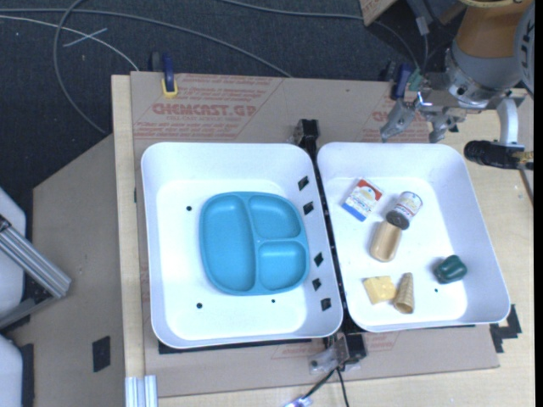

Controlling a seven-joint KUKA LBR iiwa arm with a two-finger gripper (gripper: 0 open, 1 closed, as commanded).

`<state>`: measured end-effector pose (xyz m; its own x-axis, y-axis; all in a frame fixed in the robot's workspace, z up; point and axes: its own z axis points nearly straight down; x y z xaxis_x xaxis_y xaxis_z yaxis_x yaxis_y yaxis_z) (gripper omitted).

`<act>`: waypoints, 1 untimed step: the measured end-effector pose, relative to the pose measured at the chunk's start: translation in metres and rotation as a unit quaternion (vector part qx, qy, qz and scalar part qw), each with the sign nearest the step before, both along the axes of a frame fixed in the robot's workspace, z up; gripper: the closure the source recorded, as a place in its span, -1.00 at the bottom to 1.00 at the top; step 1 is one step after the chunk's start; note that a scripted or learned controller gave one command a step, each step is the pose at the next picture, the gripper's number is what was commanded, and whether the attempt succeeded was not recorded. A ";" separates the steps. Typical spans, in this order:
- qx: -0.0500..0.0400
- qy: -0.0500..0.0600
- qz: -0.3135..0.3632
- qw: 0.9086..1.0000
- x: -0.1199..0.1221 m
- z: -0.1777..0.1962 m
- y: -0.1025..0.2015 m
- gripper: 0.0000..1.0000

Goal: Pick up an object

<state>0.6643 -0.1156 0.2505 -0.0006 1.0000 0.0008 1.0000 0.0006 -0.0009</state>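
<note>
Near edge of right bin [484, 227]: yellow wedge [379, 289] and small cone [405, 292] almost touching, so a grasp may catch both. Green lump [450, 268] sits apart. Mid-bin, tan bottle [388, 237], small jar [409, 203] and carton [362, 199] are crowded. Beyond the far rim, gripper [418, 127] is seen hovering, fingers spread, nothing held.

1. A dark carpeted floor [76, 83] is lying behind the bench, with thin cables [93, 24] trailing across it.
2. A light wooden bench top [72, 227] is carrying a brown cardboard sheet [212, 104].
</note>
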 end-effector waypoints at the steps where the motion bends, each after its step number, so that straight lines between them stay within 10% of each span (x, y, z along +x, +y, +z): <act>1: 0.000 0.004 0.000 1.000 -0.003 -0.063 0.001 -1.00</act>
